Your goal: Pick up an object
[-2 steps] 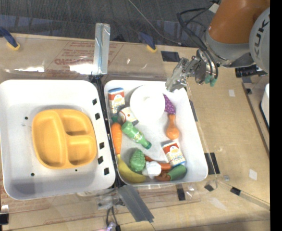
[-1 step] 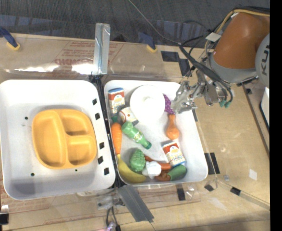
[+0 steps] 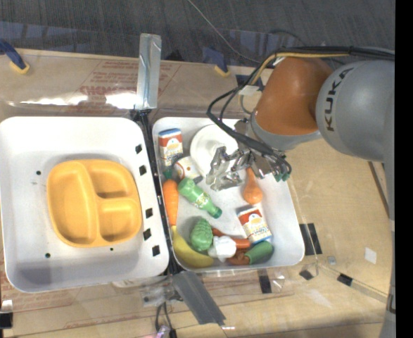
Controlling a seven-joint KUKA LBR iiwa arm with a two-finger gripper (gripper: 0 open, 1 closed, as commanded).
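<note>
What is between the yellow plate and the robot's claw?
In the camera view, the two bin walls meet there, then a carrot and a green bottle lie between the yellow plate and the claw.

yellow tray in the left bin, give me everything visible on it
The yellow tray is a rounded-square divided plate, plastic by its look, with one large compartment on its left and two smaller ones on its right. It lies flat, open side up, near the middle of the left bin. Nothing sits in it; only the bin floor touches it.
</note>
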